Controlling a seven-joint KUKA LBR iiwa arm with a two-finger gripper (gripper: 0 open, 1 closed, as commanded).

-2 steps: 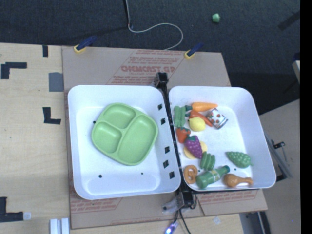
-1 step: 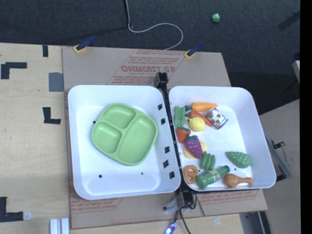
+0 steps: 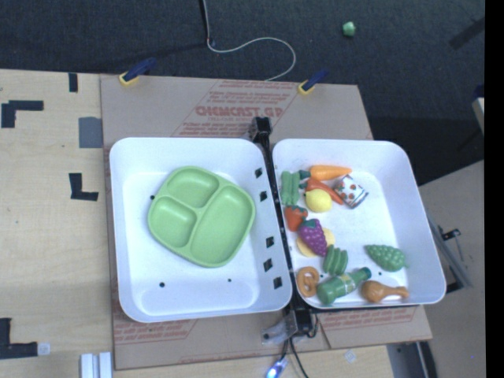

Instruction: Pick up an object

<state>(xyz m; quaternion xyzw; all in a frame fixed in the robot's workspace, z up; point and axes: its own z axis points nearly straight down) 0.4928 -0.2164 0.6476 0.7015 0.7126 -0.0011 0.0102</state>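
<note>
Two shallow white bins sit side by side on a sheet of cardboard (image 3: 236, 109) laid over the bench. The left bin (image 3: 130, 211) holds a green divided plate (image 3: 201, 216), lying flat and turned at an angle, its three compartments bare. The right bin (image 3: 405, 203) holds a scatter of toy food, most of it crowded toward the wall shared with the left bin. Near the top lies an orange carrot (image 3: 330, 172), with a small red and white carton (image 3: 350, 191) just below and to its right. A green pea pod (image 3: 290, 187) lies along the shared wall, a yellow lemon (image 3: 318, 201) just beside it. Lower down, a purple bunch of grapes (image 3: 313, 236) rests partly on a yellow piece, and a green ridged vegetable (image 3: 336, 260) lies just below it. Toward the right side of this bin a dark green leafy piece (image 3: 385, 256) lies apart from the cluster. Along the bottom edge lie a brown pretzel (image 3: 307, 279), a green bottle (image 3: 342, 284) on its side, and a tan chicken drumstick (image 3: 381, 292) close to the bottle's neck. All these things rest on the bin floor, nothing lifted. A thin white cable (image 3: 250, 47) loops over the dark floor beyond the bench, and a small green ball (image 3: 349, 28) lies farther off.
</note>
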